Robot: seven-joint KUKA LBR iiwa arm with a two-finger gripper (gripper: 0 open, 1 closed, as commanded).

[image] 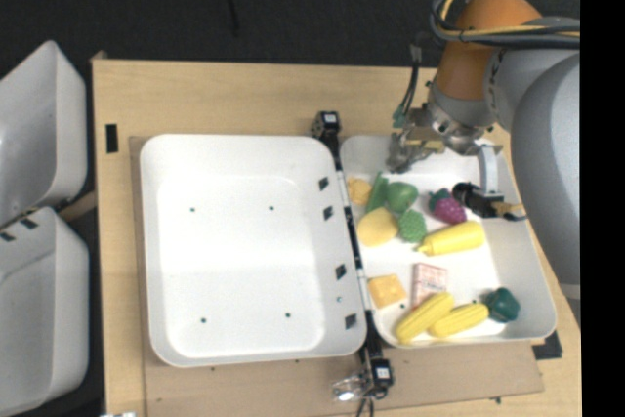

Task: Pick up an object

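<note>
The wooden worktop [234,93] carries 2 shallow white bins side by side. The left bin [244,244] has a bare white floor with a few small dark dots. The right bin [518,259] holds the toy food. The grey arm [547,122] with its orange band [483,24] reaches in from the right, and its claw [405,151] hangs over the far left corner of the right bin, just above a green vegetable [395,195]; I cannot tell how the claw stands, nor whether anything sits in it.

Beside the green vegetable lies a yellow lemon-like piece [377,228], with a smaller green piece [413,227] touching it on the right. A purple piece [448,207] lies near the bin's right wall, next to a dark fitting on the arm. A long yellow piece [452,238] rests just below it. Nearer the front lie an orange-yellow cube [387,290], a pinkish card [429,281], 2 corn cobs [441,315] side by side, and a dark green piece [503,305] at the front right corner
</note>
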